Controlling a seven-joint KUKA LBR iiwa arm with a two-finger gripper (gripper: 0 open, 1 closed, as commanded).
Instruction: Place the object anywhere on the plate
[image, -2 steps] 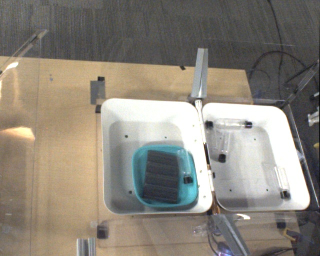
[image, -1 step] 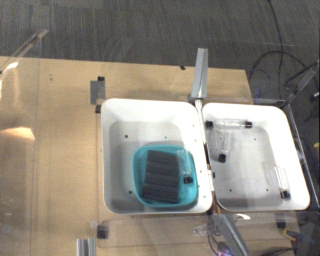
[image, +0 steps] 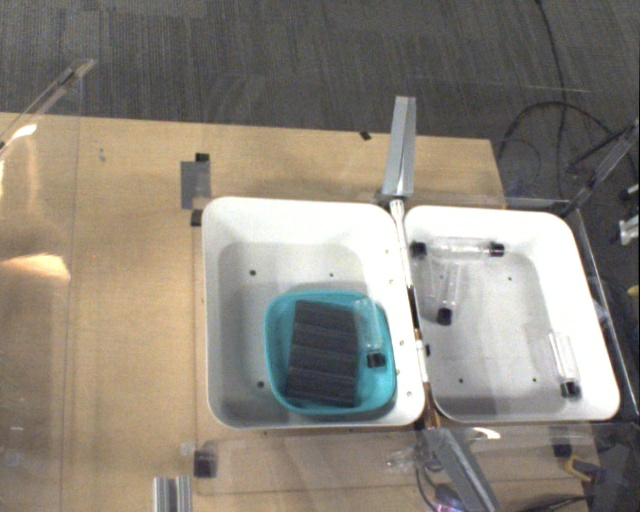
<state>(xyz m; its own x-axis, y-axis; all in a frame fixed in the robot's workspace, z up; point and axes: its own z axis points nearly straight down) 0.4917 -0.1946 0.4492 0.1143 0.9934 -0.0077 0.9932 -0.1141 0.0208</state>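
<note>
White left bin (image: 225, 300) holds the teal plate (image: 275, 340), and a dark ribbed block (image: 322, 352) covers most of the plate's floor. A small clear tube with a black cap (image: 375, 350), my guess for the task object, lies at the plate's right rim, touching the block or just beside it. Risks: it sits on the rim's slope, so any nudge could roll it off into the bin. Spare tubes (image: 447, 292) lie in the right bin (image: 590, 300). Can't tell whether my fingers are spread or closed.
</note>
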